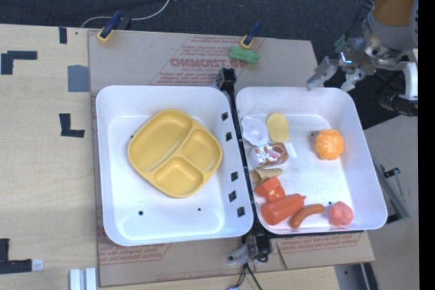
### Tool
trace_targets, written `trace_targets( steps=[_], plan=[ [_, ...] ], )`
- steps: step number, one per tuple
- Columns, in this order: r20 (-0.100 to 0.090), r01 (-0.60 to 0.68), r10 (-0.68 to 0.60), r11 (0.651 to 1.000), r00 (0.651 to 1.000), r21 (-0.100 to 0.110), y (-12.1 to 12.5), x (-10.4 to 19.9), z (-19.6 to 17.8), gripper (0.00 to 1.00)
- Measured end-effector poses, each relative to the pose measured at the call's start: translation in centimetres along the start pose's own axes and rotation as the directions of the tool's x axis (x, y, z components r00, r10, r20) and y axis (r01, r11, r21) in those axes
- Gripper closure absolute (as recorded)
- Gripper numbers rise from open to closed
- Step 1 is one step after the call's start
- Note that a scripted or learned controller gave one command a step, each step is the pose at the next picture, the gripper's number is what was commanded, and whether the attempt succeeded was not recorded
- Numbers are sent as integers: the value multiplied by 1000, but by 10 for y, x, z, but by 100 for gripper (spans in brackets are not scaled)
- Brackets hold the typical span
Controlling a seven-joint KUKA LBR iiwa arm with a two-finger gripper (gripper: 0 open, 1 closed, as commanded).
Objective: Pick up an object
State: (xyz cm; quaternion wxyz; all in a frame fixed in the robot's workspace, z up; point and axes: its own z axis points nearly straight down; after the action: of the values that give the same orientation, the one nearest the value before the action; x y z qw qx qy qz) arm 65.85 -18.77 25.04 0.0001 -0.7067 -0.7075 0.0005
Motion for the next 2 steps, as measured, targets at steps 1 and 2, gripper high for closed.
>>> trace_targets(
  steps=[1,2],
  plan=[
    [-5,5,-5,1000,1000,11,-2,67,104,0],
    [4,1,-1,1000,1000,-4,-14,92,166,0]
  ],
)
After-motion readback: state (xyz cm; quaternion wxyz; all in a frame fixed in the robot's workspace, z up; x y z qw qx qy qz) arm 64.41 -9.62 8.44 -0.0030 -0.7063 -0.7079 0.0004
